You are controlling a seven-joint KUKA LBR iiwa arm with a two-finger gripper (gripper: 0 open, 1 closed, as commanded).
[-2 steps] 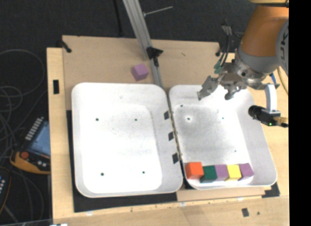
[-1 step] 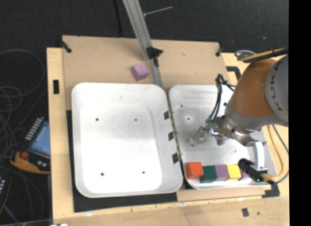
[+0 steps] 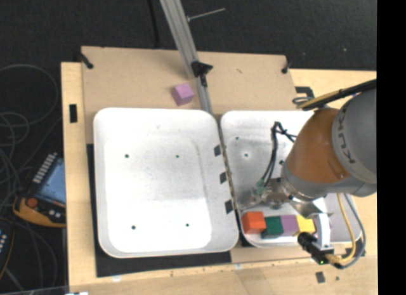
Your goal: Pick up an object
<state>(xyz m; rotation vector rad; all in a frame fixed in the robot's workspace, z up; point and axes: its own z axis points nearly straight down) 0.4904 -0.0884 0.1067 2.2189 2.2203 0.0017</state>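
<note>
Along the near edge of the right bin [image 3: 247, 135] lie an orange block [image 3: 255, 221], a green block [image 3: 273, 226], a purple block [image 3: 289, 224] and a yellow block [image 3: 306, 224], side by side in a row. The gripper [image 3: 269, 193] hangs just above and behind the orange and green blocks, low over the bin floor. The arm's orange band and grey wrist hide its fingers from above. I see no block between them.
The left bin [image 3: 158, 179] sits next to the right one. A lone purple cube [image 3: 183, 94] rests on the bench board behind the left bin. A metal pole [image 3: 184, 33] slants up from between the bins. Cables and a pendant lie off the bench at left.
</note>
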